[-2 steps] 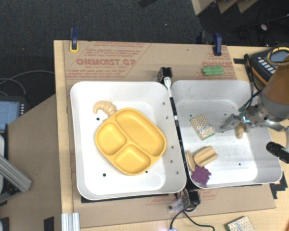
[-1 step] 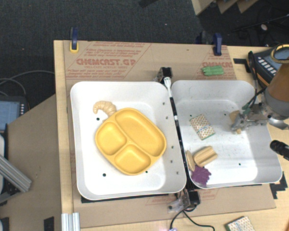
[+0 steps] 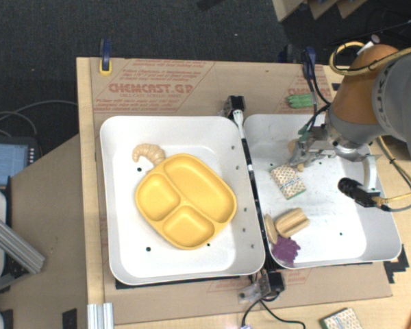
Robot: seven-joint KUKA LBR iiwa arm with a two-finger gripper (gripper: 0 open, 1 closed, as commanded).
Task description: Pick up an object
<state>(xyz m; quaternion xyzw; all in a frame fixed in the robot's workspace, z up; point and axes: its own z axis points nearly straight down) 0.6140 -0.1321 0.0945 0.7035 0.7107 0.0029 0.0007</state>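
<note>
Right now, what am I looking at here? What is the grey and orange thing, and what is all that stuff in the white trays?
It is one photo from a camera above a bench. The grey and orange thing is a robot arm reaching in from the right. Its tool hangs over the right bin, just above a small patterned packet. Lower in that bin lie a tan block and a purple toy. The left bin holds a yellow divided plate and a pale curved piece. I see nothing gripped.

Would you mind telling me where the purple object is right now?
In the camera view, the purple object lies in the right bin, at its near left corner, just below the tan cylindrical block.
</note>
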